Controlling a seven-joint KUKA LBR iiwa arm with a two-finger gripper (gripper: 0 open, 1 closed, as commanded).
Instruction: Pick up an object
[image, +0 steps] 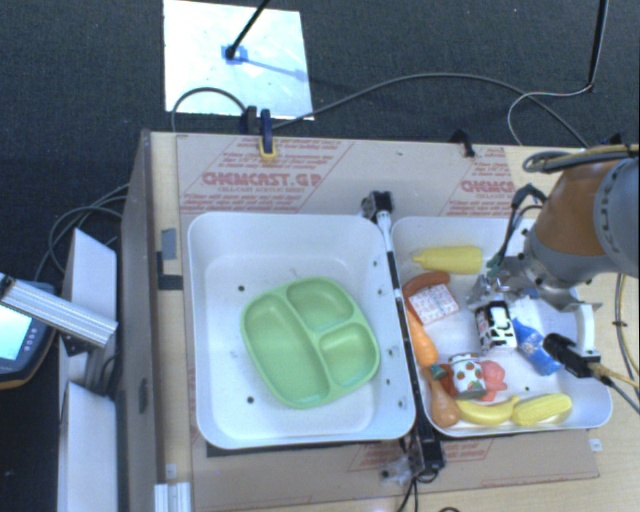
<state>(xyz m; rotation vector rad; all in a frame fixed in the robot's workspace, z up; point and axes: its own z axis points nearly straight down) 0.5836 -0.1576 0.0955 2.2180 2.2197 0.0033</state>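
Observation:
My gripper (488, 298) hangs low over the middle of the right bin (600, 405), reaching in from the right. Just below it lies a small black-and-white object (495, 326), with a blue object (531, 347) to its right. The gripper's body hides whether it touches either of them. To the left lie a red-edged card with a grid (432, 300) and an orange carrot (424, 345). A long yellow piece (447, 259) lies at the bin's far side.
Along the right bin's near edge lie a white cube with red dots (465, 375), a pink piece (493, 376), a banana (485, 413) and a yellow corn cob (542, 407). The left bin (215, 260) holds a green divided plate (311, 340).

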